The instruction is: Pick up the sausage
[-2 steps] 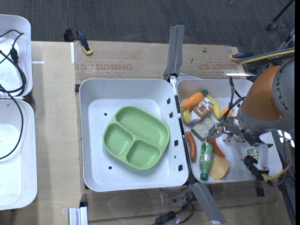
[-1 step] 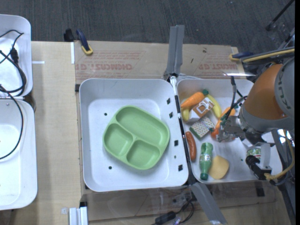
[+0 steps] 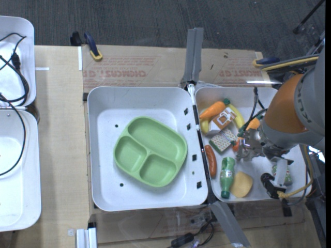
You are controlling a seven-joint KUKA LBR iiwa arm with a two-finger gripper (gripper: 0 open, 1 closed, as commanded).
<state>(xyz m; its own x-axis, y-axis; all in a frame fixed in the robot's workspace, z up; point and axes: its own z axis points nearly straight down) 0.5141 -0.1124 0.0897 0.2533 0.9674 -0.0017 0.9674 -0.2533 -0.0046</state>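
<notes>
Bins: you have two shallow white bins side by side, the left bin point(image 3: 98, 138) and the right bin point(image 3: 269, 91).
Left bin contents: one green divided plate point(image 3: 150, 151) with three compartments, lying near the middle of the floor.
Right bin contents: you can count one sausage, one carrot, one banana, one green bottle, one small carton, one checkered packet and one pale yellow lump.
Sausage: the sausage point(image 3: 210, 160) lies lengthwise against the right bin's left wall, reddish-brown, just left of the bottle and free of the arm.
Green bottle: the green bottle point(image 3: 226, 176) lies beside the sausage, cap end toward the bin's near edge.
Yellow lump: the pale yellow lump point(image 3: 242, 184) touches the bottle's right side.
Carrot: the carrot point(image 3: 213, 109) sits toward the far left of the right bin, tilted.
Banana: the banana point(image 3: 236, 113) is partly covered by the small carton point(image 3: 224, 121).
Packet: the checkered packet point(image 3: 223, 139) lies between the carton and the bottle.
Arm: you see one arm point(image 3: 287, 112), orange band showing, over the right half of the right bin.
Gripper: the gripper point(image 3: 243, 148) is just right of the packet, well apart from the sausage; you cannot tell how far it is spread or whether it has anything.
</notes>
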